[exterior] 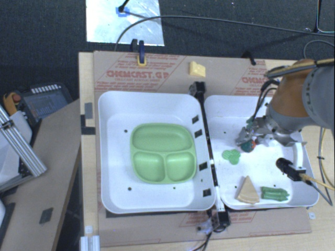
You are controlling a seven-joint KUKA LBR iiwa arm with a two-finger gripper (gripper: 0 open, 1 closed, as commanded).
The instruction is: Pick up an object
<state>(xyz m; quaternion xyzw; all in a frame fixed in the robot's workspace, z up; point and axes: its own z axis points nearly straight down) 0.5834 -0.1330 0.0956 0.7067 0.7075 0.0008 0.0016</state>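
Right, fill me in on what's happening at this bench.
The grey arm reaches in from the right, with its pincer over the middle of the right bin, just above a small green piece. A tan wedge and a long green piece lie near that bin's front edge. The left bin holds a green divided plate. I can't tell whether anything is gripped yet.

The left bin (112,119) and right bin (230,111) are white. The tray (161,152) is pale green. The blob (231,156) is green, the wedge (247,191) tan, the stick (274,194) darker green, the block (197,69) yellow. The bench (157,75) is tan with red lettering. The arm (314,95) is grey and orange.
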